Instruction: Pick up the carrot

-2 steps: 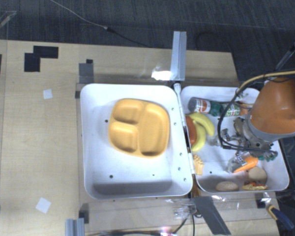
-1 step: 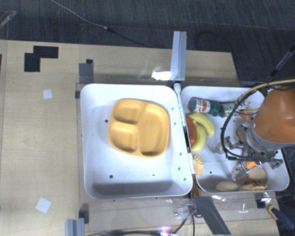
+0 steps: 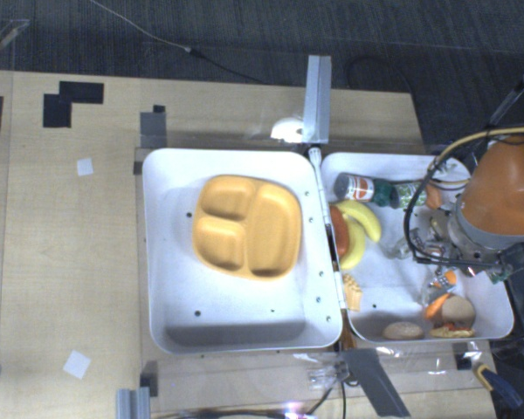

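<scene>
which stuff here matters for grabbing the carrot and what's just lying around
For the job:
carrot, near the front of the right bin
claw, just above the carrot

Lying about:
banana
bottle
yellow tray in the left bin
bun
brown lump

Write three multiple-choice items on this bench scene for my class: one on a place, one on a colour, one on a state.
1. Where is the banana? A left bin B right bin C bench
2. What colour is the divided tray? A yellow B blue C red
3. How does the bottle rest? A upright B on its side C inside the tray

Answers: 1 B, it lies by the right bin's left wall. 2 A, it is yellow in the left bin. 3 B, it lies flat along the far wall.
</scene>
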